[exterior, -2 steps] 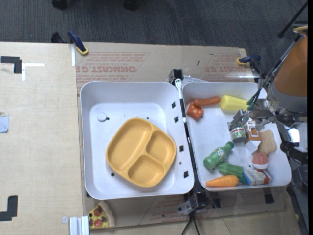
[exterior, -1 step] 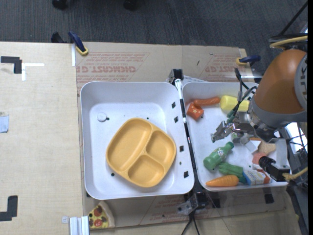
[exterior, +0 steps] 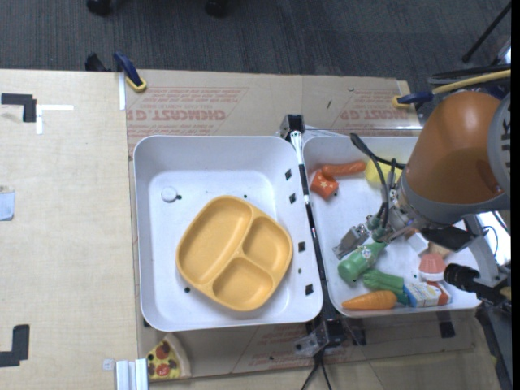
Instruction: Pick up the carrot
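An orange carrot [exterior: 370, 301] lies on its side near the front edge of the right bin [exterior: 341, 204]. My gripper [exterior: 360, 236] hangs low over the middle of that bin, a little behind the carrot and apart from it. Just below the gripper is a green toy [exterior: 358, 262]. A second green piece [exterior: 383, 282] lies right behind the carrot. The grey arm with its orange band [exterior: 455, 157] covers the bin's right part.
A long orange-red piece [exterior: 344, 169], a red-orange item [exterior: 324, 186] and a yellow item [exterior: 374, 173] sit at the back of the right bin. Small cartons [exterior: 426, 287] stand at its front right. The left bin [exterior: 154, 242] holds a yellow divided plate [exterior: 234, 253].
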{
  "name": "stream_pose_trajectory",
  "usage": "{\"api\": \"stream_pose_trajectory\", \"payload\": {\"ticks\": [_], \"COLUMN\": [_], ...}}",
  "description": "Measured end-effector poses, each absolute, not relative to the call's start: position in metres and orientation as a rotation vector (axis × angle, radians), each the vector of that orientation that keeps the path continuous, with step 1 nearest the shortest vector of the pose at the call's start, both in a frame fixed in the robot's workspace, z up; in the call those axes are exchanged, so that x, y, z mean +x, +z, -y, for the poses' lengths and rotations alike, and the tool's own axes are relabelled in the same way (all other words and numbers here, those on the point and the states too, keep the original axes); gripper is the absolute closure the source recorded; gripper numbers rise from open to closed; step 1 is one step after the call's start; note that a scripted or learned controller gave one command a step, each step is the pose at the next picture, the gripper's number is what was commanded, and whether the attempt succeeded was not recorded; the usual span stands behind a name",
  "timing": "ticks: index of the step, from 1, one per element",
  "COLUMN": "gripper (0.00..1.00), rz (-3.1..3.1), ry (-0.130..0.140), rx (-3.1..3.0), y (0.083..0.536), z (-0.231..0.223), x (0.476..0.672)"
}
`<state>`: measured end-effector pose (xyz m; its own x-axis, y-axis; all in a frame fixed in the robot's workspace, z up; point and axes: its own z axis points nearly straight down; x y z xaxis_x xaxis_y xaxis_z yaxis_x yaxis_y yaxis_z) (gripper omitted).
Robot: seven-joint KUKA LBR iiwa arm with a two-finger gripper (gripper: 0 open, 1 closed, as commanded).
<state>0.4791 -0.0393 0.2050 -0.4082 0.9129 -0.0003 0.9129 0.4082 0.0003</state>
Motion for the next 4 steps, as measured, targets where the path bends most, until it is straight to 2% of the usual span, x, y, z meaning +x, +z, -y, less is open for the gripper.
{"api": "stream_pose_trajectory", "payload": {"ticks": [1,2,3,4], "gripper": [0.0,0.0,0.0,0.0], "rz": [-2.546,-2.727,-2.929,-3.067], "ry": [-0.003,0.0,0.001,0.0], "rx": [1.843,1.558,1.132,0.659], "y": [0.191,0.192,0.192,0.205], "z": [-0.03,0.004,-0.051,0.021], "x": [0.478,0.489,0.48,0.507]}}
